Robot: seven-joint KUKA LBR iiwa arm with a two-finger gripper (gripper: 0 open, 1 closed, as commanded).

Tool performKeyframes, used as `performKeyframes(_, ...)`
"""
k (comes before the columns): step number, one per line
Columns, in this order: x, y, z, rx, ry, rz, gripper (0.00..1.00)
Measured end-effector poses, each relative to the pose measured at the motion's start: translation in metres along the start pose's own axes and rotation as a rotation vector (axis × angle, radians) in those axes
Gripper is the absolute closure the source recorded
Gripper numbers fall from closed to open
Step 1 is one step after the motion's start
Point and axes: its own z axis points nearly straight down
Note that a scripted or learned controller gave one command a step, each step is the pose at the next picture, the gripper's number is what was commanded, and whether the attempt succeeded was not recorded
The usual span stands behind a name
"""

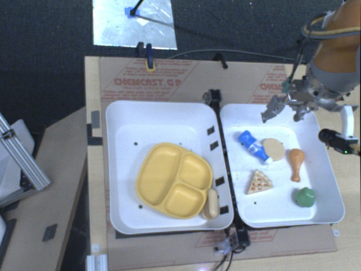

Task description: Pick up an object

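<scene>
The right bin (321, 205) holds a blue bottle (252, 145), a tan round cookie (274, 148), an orange chicken drumstick (296, 164), a pizza slice (259, 182) and a green lump (305, 197). My gripper (286, 110) hovers over the back of this bin, above and behind the bottle and cookie, with its two grey fingers spread apart and nothing between them.
In the left bin (121, 151) lies a yellow sectioned tray (175, 179), with a pale bread roll (211, 203) against its right corner. Black clips line the divider between the bins (220, 151). A foil sheet (134, 16) lies behind the bench.
</scene>
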Motion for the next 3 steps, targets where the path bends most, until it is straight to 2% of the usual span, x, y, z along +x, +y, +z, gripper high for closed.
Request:
performKeyframes(1,0.000,0.002,-0.007,-0.012,-0.001,-0.002,0.00)
performKeyframes(2,0.002,0.002,0.055,-0.009,-0.001,0.000,0.00)
performKeyframes(3,0.007,0.005,0.098,-0.008,-0.001,0.000,0.00)
